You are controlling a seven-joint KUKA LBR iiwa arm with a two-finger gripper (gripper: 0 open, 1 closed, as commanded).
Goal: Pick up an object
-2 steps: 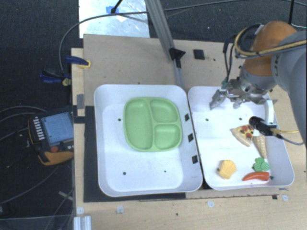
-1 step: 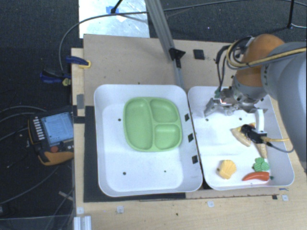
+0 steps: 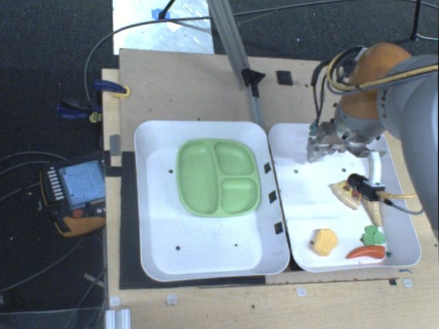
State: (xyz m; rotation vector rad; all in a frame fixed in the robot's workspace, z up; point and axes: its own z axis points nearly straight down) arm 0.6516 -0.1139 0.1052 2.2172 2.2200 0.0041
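Closest to the lens, near the front rim of the right bin point(image 3: 408, 256), lay a red-orange toy vegetable point(image 3: 365, 253) with a green leafy piece point(image 3: 374, 236) just behind it, and a yellow toy point(image 3: 324, 241) to their left. A tan wedge point(image 3: 345, 193) lay farther back in the same bin. The claw point(image 3: 317, 149) hung over that bin's far left part, apart from all four toys. Whether it was spread or pressed together could not be told, and nothing showed in its grip. The grey arm point(image 3: 408, 108) reached in from the right.

The left bin point(image 3: 206, 252) held a green divided plate point(image 3: 218, 177). Both bins sat side by side on the tan bench point(image 3: 185, 81), with a dark strip along their front edge. Blue clamps point(image 3: 82, 108) gripped the bench's left side. Beyond it, on dark floor strewn with cables, sat a handheld unit with a blue screen point(image 3: 77, 187). A metal pole point(image 3: 230, 33) slanted down to the bench's far edge.
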